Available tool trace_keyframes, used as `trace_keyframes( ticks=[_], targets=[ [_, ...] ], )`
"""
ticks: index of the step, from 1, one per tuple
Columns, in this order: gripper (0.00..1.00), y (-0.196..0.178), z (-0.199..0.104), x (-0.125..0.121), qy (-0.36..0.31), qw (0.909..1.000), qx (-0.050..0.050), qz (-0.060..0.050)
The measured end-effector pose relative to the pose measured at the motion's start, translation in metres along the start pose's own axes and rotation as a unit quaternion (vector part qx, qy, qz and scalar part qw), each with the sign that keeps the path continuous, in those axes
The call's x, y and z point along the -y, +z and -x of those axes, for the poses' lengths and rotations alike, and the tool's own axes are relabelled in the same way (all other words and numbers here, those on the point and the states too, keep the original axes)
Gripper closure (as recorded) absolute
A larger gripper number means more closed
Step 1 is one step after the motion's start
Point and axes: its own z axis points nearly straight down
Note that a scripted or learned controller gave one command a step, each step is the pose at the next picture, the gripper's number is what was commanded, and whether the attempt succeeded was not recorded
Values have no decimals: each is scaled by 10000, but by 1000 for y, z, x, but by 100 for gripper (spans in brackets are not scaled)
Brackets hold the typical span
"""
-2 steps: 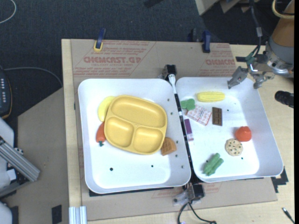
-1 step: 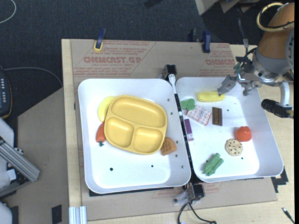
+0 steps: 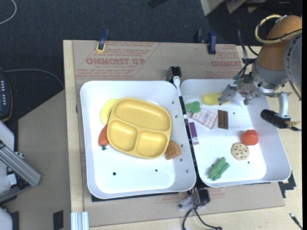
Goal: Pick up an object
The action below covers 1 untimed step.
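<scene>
**Pincer above yellow piece, right bin**

Green beans sit nearest the camera at front of right bin, w/ cookie and tomato just behind. Yellow piece lies at bin's back, near left wall. Pincer hangs just beside it, on its right; can't tell its opening, nothing seen held. Left bin carries yellow divided tray.

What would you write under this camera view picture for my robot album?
Grey arm's gripper hovers by a yellow toy in the right white bin.
</scene>
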Motion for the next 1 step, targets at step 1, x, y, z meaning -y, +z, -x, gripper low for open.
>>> trace_keyframes(
  ticks=[1],
  targets=[
    [0, 26, 0, 2, -9, 10000, -2, -46]
  ],
)
